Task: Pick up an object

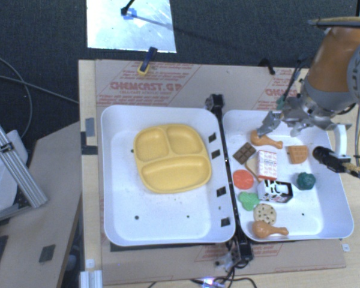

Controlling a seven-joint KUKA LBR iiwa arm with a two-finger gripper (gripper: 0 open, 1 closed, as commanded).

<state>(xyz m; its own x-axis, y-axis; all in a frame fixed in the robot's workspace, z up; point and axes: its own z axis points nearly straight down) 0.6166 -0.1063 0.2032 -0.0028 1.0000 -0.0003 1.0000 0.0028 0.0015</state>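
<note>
Gripper (286, 120) is being held low over right bin (336, 218), fingers spread apart w/ nothing between them. Drumstick (266, 140) is lying just below it, beside chocolate (244, 153). Yellow tray (170, 158) is sitting in left bin (117, 185).

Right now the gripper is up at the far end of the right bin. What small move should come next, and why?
Probably a short descent onto the drumstick. The gripper hangs just above and behind it, at the far end of the right bin, and nothing shows between its fingers. That drumstick lies a little apart from the chocolate piece and the wafer, so it looks the easiest pick.
</note>
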